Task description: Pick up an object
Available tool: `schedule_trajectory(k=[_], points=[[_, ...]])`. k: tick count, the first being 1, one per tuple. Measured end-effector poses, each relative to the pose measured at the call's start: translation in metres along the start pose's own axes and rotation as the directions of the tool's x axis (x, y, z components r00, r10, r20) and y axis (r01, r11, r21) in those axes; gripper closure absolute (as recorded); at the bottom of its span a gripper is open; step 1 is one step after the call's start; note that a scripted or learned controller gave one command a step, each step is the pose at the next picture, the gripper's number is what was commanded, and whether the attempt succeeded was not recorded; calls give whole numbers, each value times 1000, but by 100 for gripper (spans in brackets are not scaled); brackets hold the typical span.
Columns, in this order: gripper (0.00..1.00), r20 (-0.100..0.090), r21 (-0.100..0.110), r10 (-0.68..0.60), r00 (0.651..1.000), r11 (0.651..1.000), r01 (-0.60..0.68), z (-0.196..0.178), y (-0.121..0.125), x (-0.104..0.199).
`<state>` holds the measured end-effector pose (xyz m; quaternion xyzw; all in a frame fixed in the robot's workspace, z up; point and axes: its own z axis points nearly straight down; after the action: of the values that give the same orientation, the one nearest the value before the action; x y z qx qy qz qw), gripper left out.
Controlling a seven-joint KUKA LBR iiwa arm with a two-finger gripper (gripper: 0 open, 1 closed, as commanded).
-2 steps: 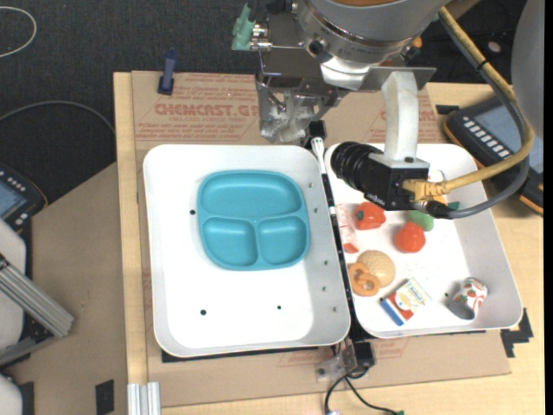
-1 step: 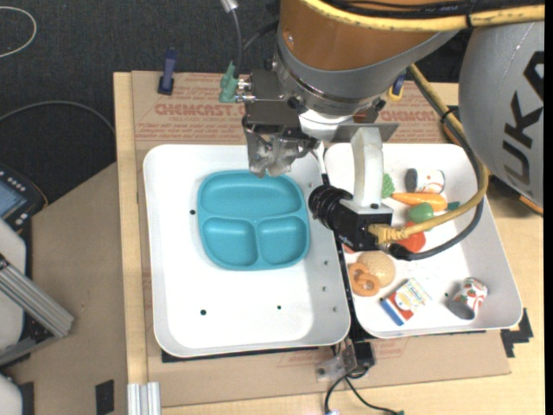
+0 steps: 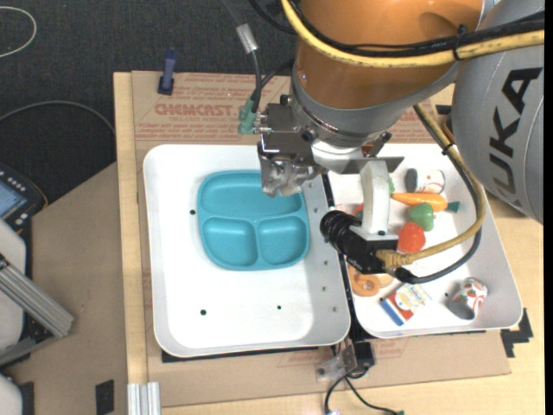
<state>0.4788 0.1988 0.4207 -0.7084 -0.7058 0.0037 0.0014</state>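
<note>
We note the two bins, left (image 3: 173, 258) and right (image 3: 497, 284), look like smooth white plastic with a slight sheen, and the sectioned tray (image 3: 251, 223) in the left one reads as matt turquoise plastic. The arm's orange band (image 3: 380, 33) is glossy and catches a bright highlight, while the gripper (image 3: 281, 175) looks like bare grey metal. Under the bins we see a flat, matt brown board (image 3: 199, 102), cardboard-like, with red print.

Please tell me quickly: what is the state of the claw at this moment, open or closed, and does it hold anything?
Claw: cannot be told if open or closed; nothing visibly held. It hangs over the top edge of the blue divided plate.
</note>
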Motion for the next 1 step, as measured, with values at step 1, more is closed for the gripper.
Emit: schedule_trajectory(k=[1], points=[[100,-3,-5,0,1000,1000,0,-8,1,-36]])
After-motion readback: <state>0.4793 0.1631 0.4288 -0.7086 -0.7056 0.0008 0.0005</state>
